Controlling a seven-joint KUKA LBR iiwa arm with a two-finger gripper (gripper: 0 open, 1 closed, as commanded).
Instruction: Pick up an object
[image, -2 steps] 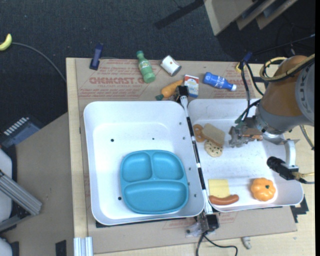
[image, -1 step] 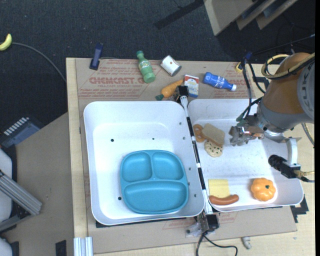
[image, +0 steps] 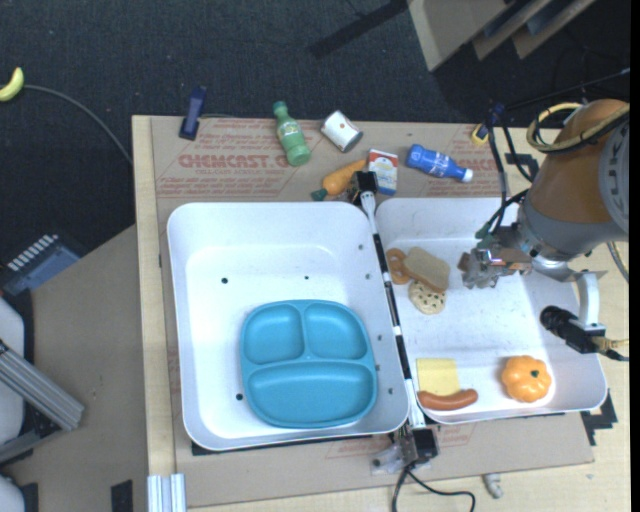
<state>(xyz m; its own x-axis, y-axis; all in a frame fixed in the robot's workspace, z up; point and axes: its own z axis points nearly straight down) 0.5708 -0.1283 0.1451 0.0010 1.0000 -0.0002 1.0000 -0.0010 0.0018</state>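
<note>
Nothing is lifted yet: the hand hovers low at the right bin's twelve o'clock side, its grip state impossible to tell, while the toast slice, cookie and orange pumpkin lie untouched, so the grasp remains.

Colours across the two white bins

The left bin holds a sky-blue tray; the right bin holds an orange pumpkin, yellow cheese, a reddish-brown sausage and a tan, dark-speckled cookie. A green bottle and a blue bottle lie on the tan table.
</note>
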